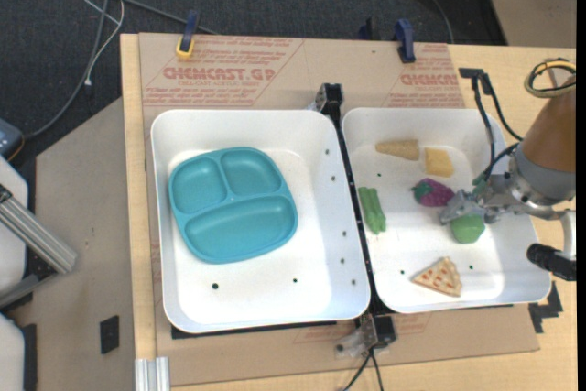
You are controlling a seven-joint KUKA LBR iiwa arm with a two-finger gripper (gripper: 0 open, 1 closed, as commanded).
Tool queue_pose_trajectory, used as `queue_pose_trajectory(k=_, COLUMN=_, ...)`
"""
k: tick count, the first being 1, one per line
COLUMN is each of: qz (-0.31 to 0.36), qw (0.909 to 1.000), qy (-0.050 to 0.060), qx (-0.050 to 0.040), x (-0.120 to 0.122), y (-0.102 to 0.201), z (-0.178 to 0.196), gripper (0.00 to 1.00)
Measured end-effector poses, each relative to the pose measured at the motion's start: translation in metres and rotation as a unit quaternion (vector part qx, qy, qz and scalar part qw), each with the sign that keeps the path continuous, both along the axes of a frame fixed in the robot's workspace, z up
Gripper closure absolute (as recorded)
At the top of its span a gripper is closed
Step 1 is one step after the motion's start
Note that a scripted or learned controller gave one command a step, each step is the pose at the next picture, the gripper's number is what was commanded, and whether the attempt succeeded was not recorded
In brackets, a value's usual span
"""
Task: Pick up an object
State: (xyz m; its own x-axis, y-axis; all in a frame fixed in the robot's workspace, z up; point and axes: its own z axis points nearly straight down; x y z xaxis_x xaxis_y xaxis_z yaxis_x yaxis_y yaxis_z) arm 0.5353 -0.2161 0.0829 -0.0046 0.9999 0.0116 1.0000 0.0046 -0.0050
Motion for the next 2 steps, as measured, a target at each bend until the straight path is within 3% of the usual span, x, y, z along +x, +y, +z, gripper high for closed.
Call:
queue_pose_trajectory(k=1, qz=-0.001, qw=1.0000, qy=0.000, qx=-0.0025, x=0.000, y=-0.002, z=0.010, gripper=1.00)
queue_pose_trajectory(k=2, qz=-0.002, qw=1.0000, qy=-0.004, qx=-0.0064, x=-0.006, y=-0.001, z=0.055, gripper=1.00)
